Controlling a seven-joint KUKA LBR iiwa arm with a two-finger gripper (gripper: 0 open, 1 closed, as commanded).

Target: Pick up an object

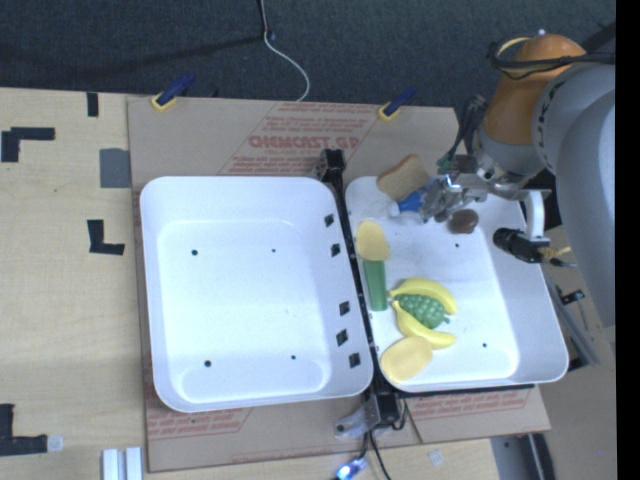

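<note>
From my feed, the arm [560,108] comes in from the right and bends down over the far end of the right bin [510,353]. The tool [443,203] sits low over that bin's upper part, just beside a small blue object [409,205] and a dark brownish round piece [462,222]. I cannot tell whether the tool is open or closed, and I cannot tell whether it touches either piece; the metal parts blur together there.

A tan piece shaped like a bread slice [402,176] lies at the bin's far left corner, just left of the tool. Further toward me, along the left wall, I see a pale yellow piece [372,239] with a green cylinder [375,283] right below it, the two touching or nearly so. Near the middle of the bin lies a yellow banana [425,313] with a green bumpy item [425,311] resting on it. A rounded yellow piece [404,359] lies at the near left corner, just below the banana.

The left bin [240,368] stands side by side with the right one, their walls meeting along a row of black clips. Both bins rest on a cardboard sheet [290,138] on the tabletop [60,298].
</note>
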